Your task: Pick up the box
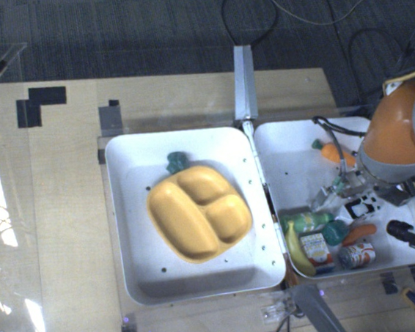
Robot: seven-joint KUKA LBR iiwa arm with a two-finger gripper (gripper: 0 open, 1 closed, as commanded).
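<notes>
A: Entry, one overhead view. Left bin [123, 207] holds a large yellow lobed dish [198, 213], tilted; a dark green object [177, 159] pokes out behind its far edge, mostly hidden.

B: And the right bin [283, 146]?

A: Crowded at the near end. A banana [296, 246] lies along the near left corner. Just beside it is the box [315, 246], small, with a printed label, partly overlapped by neighbours; lettering too small to read. A teal lump [335, 230] touches it on the right, a can [357, 256] lies on its side near the front wall, and a carrot-like orange piece [358, 233] sits above the can. Another orange item [330, 152] at the far end is half covered by a cable.

B: The hand?

A: The hand [343, 191] hangs over the middle of the right bin, up and right of the box, apart from it. Metal and black parts blur together; I cannot tell how it is set. The arm's orange band [395, 131] is cut off at the right.

B: Box status?

A: Lying in the bin, not lifted.
</notes>
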